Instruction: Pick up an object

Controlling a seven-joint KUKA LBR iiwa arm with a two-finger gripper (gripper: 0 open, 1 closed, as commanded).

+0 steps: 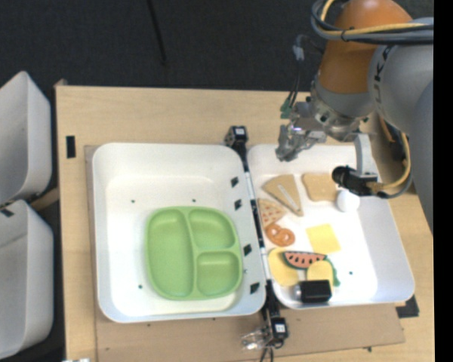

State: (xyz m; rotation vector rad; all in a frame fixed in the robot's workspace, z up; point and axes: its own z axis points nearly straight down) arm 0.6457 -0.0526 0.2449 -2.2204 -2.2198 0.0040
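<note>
My gripper (289, 145) hangs over the far left corner of the right bin (385, 255), with nothing seen in it. Just in front of it lie a tan wedge-shaped sandwich piece (283, 193) and a piece of toast (317, 186). A white egg (348, 200) rests to their right. Nearer the front are a pizza slice (269, 211), an orange pretzel (279, 236), a yellow cheese square (323, 238), a watermelon slice (303, 260) and a black block (315, 291).
The left bin (121, 179) holds a green divided plate (192, 252). A ridge with black clips (248, 202) separates the two bins. The arm's grey body and orange band (362, 44) loom over the right bin's far side.
</note>
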